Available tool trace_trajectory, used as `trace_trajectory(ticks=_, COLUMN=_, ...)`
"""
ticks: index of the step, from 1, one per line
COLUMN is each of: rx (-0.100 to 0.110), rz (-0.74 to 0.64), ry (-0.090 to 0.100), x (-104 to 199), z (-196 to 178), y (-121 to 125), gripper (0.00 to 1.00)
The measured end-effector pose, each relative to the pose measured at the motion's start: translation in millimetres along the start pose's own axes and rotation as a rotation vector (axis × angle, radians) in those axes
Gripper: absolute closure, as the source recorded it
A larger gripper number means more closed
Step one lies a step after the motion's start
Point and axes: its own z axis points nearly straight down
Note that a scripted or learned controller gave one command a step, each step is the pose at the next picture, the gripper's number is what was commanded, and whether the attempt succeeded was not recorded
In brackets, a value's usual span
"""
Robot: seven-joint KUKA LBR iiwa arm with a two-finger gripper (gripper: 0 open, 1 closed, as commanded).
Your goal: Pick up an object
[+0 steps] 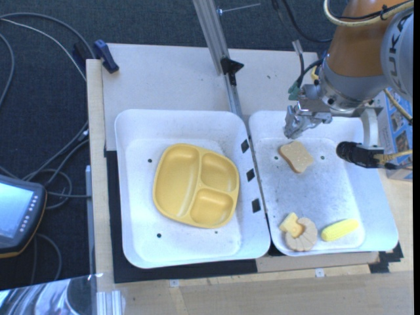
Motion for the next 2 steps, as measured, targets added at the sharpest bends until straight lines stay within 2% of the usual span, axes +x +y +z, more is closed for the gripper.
trace_trajectory(ticks=1, rx=0.001, rz=-0.001, ry=0.001, x=55.8, z=17.2, y=-17.2, gripper=1.00)
trace_trajectory(ticks=2, rx=0.000, rz=-0.002, ry=0.001, x=109.2, z=14.1, y=-38.5, gripper=1.00)
